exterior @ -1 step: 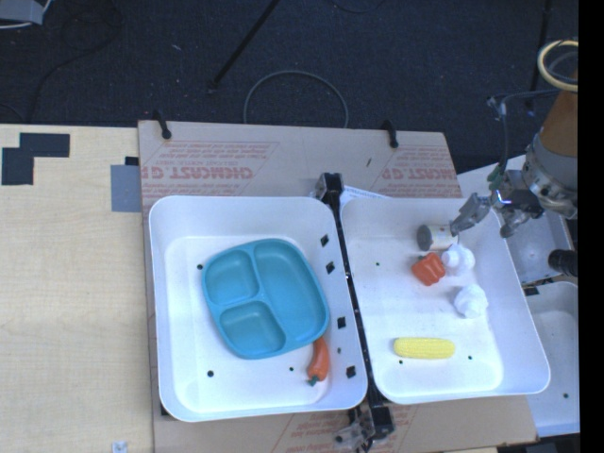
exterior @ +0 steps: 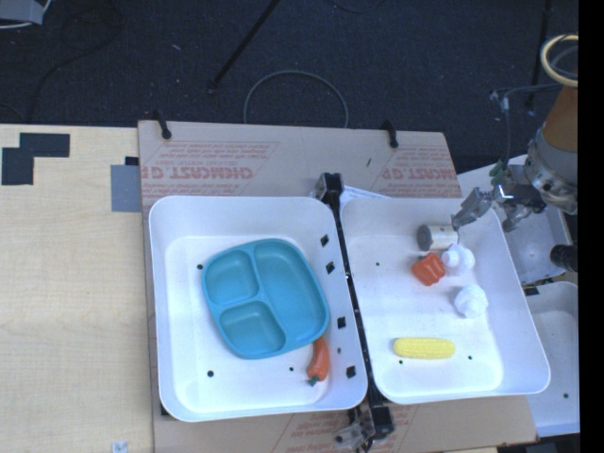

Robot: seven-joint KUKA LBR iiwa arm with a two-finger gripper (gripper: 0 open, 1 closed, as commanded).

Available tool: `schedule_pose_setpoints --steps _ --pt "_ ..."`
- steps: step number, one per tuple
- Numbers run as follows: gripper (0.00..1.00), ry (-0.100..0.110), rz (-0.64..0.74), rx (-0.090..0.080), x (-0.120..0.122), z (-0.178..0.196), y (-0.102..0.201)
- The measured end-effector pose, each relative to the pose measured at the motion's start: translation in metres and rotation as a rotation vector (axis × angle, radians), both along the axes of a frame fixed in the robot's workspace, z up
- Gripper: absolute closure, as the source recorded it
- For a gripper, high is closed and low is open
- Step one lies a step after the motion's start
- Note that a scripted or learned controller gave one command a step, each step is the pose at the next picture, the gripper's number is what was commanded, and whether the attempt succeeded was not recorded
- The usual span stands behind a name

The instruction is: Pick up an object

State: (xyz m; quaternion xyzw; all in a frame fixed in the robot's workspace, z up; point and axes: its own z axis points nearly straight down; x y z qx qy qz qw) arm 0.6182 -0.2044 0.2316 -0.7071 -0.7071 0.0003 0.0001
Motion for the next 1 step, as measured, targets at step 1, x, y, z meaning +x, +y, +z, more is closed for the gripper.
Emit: schedule_pose_setpoints --steps 1 --pt "0.0 0.008 0.0 0.002 -0.0018 -0.0644 -0.0007"
